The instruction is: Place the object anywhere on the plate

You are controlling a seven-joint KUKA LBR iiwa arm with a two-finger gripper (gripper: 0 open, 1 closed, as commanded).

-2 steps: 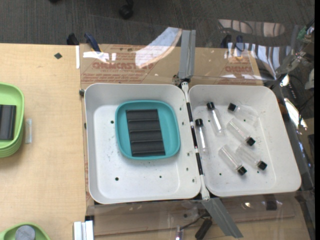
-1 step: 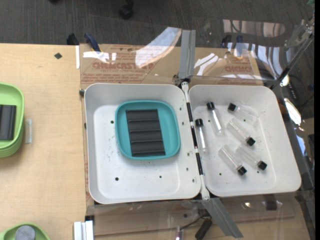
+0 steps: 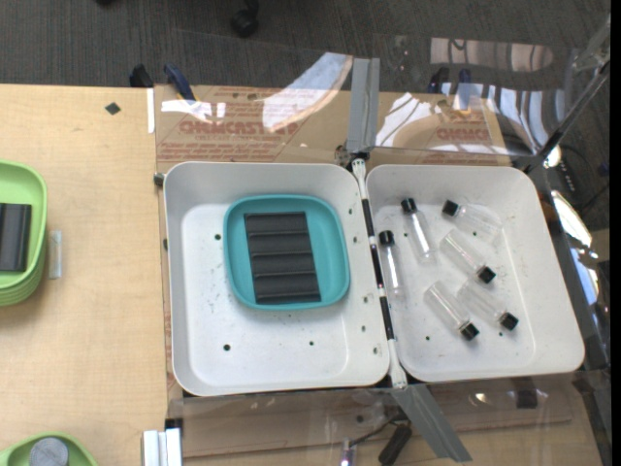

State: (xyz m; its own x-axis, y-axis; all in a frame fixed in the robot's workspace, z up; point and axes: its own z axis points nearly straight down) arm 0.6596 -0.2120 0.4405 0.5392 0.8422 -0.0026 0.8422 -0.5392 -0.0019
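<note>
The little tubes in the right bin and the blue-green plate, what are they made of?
The tubes look like clear plastic or glass, because the white bin shows through them; which one can't be told. Their black caps look like matte plastic. The teal plate looks like smooth plastic, with an even colour and rounded rim. The dark ribbed insert on it looks like matte rubber or plastic.

Teal plate (image 3: pixel 287 252) beside capped vials (image 3: pixel 417 229)

Teal plate (image 3: pixel 333 250), dark grey ribbed block (image 3: pixel 282 256); 2 white bins (image 3: pixel 194 338); clear black-capped tubes (image 3: pixel 417 229).
</note>
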